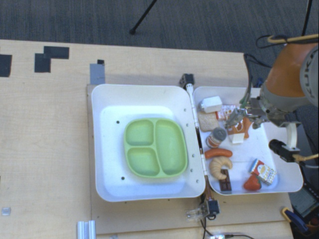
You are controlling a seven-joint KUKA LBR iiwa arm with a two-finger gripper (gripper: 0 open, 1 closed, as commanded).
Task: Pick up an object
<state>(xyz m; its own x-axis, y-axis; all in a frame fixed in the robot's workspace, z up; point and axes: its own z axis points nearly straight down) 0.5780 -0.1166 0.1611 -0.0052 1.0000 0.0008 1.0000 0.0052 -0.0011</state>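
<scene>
Camera view: gripper [239,117] is hovering over right bin [284,156].
Claw state: cannot tell.
Left bin [107,148]: is holding 1 green tray [155,148].

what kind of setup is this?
Likely a robot grasping test bench: two white bins on a wooden bench, toy food such as a croissant, and a camera-stand leg on carpet.

Arm [289,78] reaching leftward, hand [238,117] low

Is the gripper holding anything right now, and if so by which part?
Cannot be told. The gripper is down in the right bin among the items near an orange carton, but no item is clearly seen between its tips.
</scene>
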